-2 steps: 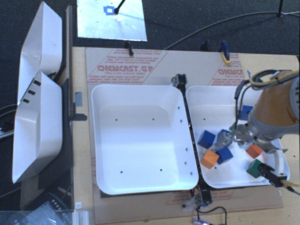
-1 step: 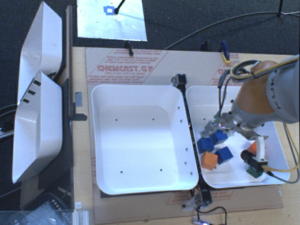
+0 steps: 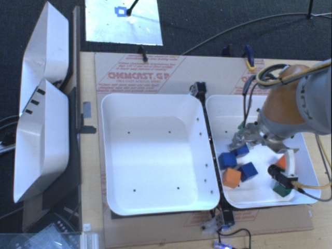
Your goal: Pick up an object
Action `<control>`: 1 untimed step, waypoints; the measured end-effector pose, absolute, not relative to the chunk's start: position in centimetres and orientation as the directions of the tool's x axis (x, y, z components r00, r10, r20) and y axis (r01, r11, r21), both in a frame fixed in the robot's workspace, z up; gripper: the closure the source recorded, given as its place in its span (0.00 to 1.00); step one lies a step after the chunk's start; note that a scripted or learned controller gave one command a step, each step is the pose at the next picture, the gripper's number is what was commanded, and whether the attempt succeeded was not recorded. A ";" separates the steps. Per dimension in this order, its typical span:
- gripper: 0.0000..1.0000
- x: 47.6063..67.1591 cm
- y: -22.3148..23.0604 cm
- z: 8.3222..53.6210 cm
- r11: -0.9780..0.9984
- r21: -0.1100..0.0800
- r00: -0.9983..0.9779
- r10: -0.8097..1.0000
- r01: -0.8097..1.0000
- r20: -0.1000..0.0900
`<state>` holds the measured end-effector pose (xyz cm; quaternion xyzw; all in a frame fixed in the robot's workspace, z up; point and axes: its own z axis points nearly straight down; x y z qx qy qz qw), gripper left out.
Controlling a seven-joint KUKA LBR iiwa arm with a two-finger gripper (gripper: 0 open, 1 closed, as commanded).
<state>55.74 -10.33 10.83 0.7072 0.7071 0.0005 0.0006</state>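
The grey arm (image 3: 311,95) runs off the right edge, so its base and upper links are cut off. Its orange band and wrist cover much of the right bin (image 3: 220,113), hiding the far right corner and part of the floor. The gripper (image 3: 244,139) sits low among the blocks, too small and blurred to make out in detail. A blue block (image 3: 241,150) just under it is partly hidden. An orange piece (image 3: 281,162) and a green piece (image 3: 282,191) near the right wall are partly covered by a black fitting and a white strap (their shapes unclear). Print on the bench sheet (image 3: 137,75) is too blurred to read.
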 end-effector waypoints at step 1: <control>1.00 56.5 -9.1 21.6 -0.043 0.010 0.043 0.999 0.999 0.000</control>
